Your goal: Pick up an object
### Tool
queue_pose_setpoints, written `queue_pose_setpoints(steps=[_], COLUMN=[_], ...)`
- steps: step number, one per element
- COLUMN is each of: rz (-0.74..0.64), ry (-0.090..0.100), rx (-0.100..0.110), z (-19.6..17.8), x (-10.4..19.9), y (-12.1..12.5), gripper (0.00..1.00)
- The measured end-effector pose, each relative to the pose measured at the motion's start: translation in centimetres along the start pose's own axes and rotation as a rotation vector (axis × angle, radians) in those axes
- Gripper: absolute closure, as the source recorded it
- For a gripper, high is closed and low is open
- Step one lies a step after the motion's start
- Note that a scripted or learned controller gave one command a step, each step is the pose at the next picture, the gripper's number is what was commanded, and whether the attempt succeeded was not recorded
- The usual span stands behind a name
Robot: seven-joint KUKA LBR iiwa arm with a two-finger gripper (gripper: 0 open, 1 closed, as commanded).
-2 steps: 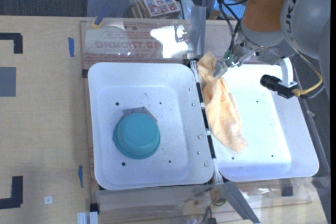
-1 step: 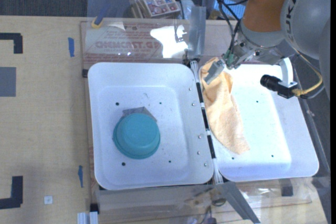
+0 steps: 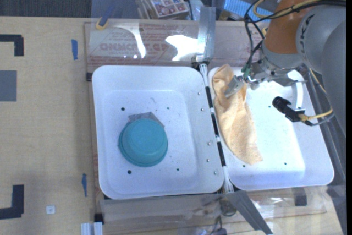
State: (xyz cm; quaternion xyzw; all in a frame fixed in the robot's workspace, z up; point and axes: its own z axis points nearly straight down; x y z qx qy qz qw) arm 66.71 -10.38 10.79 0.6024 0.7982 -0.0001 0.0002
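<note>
Gripper (image 3: 237, 85) fingers too small/blurred; arm (image 3: 322, 30) cut off at right edge.

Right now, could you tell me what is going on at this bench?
The grey arm reaches in from the right, and its gripper is down at the top end of a yellow cloth that lies along the left side of the right bin. Whether it has gripped the cloth is unclear. A teal bowl sits upside down in the left bin, untouched.

You look down from one fixed camera above the bench (image 3: 38, 118), tilted toward twelve o'clock, where floor clutter shows past the far edge. Both white bins (image 3: 110, 80) sit mid-frame at moderate range; the arm (image 3: 319, 36) enters from two o'clock.
</note>
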Motion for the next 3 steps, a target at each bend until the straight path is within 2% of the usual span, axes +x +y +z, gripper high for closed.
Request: queue_pose_setpoints(steps=[1, 2, 3], rz=[0.027, 0.024, 0.002], ry=[0.003, -0.002, -0.002], rx=[-0.006, -0.011, -0.003], z=[1.7, 0.5, -9.7], x=[-2.9, -2.9, 2.7], y=[-0.5, -0.3, 0.9], gripper=[0.00, 1.00, 1.00])
